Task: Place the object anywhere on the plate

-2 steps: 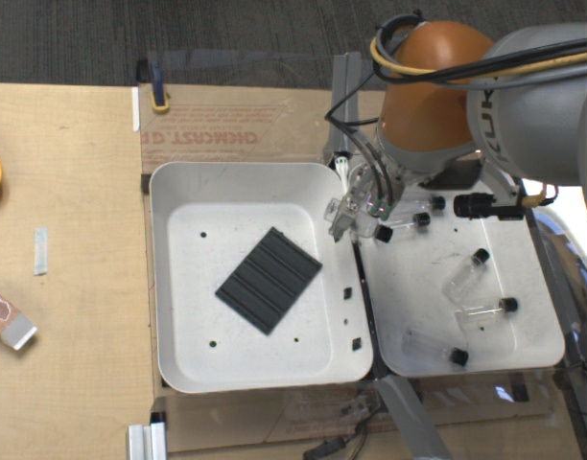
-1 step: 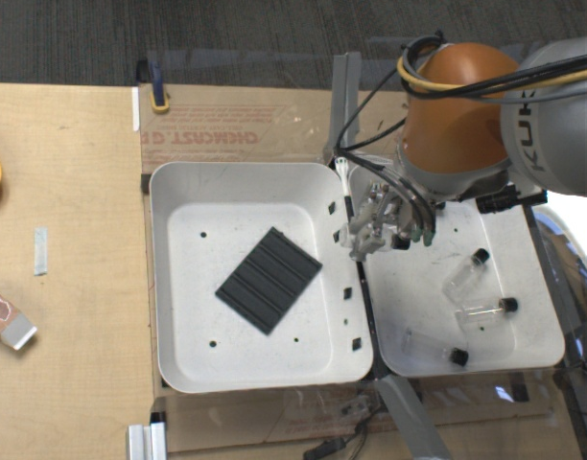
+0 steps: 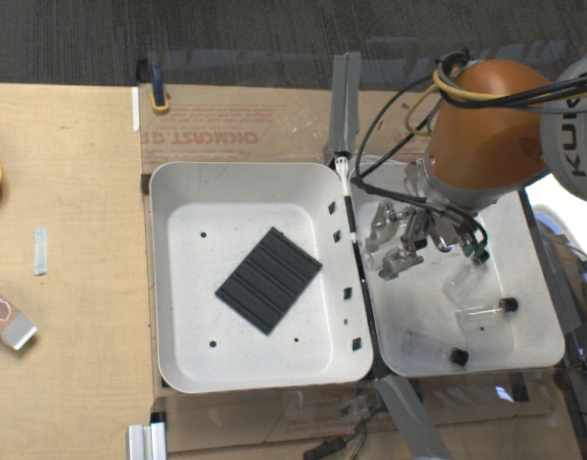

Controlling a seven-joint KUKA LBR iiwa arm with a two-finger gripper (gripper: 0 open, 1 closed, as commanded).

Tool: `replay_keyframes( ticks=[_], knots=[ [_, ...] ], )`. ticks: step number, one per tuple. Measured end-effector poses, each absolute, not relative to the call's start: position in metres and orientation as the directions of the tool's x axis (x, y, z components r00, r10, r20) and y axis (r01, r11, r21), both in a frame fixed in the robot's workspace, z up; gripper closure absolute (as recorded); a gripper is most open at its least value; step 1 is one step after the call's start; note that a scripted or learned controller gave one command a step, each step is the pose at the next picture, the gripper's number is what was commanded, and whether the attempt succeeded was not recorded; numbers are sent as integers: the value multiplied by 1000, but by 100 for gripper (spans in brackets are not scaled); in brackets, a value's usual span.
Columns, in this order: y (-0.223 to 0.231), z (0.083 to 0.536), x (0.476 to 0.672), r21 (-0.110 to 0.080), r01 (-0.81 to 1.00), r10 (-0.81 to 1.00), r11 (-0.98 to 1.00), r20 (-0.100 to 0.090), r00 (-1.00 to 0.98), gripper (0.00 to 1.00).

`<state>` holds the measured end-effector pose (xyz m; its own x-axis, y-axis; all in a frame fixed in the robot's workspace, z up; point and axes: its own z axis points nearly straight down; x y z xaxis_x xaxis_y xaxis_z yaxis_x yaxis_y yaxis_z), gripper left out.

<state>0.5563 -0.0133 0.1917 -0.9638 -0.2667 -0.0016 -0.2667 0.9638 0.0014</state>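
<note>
Seemingly the pick is the step in hand. The arm [image 3: 485, 123] is reaching into the right bin [image 3: 418, 326], its fingers [image 3: 389, 264] hanging over that bin's left part; whether they are spread or pressed together cannot be told. The likely object, a clear tube [image 3: 485, 307], is lying right of them and nearer, apart. The plate [image 3: 270, 281] is sitting bare in the left bin [image 3: 193, 338]. The next move is calling for a shift onto the tube, a pinch, then a carry left.
</note>
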Motion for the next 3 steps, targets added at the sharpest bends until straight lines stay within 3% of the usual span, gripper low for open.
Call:
replay_keyframes(
  ticks=[1,2,3],
  knots=[
    [27,191,605,1,-286,-286,958,-3,-958,100],
    [27,191,605,1,-286,-286,958,-3,-958,0],
    [97,218,587,1,-409,-409,912,-5,-912,0]
  ],
)
